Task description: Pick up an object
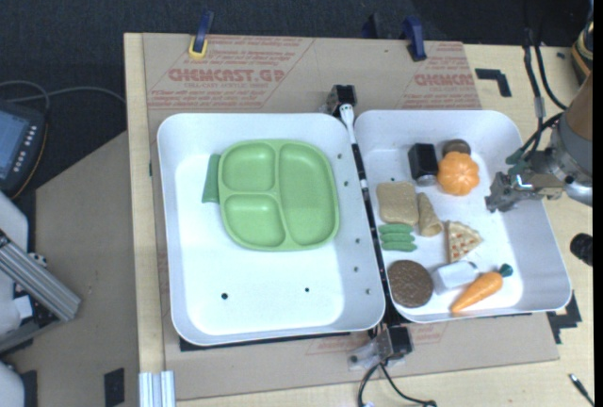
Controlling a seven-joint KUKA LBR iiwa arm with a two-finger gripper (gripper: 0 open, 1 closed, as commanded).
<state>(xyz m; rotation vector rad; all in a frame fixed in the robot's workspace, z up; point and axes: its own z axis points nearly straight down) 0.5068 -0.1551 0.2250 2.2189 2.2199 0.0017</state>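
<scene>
The right bin holds toy food. An orange lies beside a black block and a small brown round piece. A bread slice, green beans, a pizza slice, a brown cookie and a carrot lie further forward. My gripper hangs over the bin's right side, just right of the orange and apart from it. I see nothing held in it.
A green divided plate sits in the left bin. A black hinge strip runs between the bins. Cables hang by the arm at the right. Bare bin floor lies under and in front of the gripper.
</scene>
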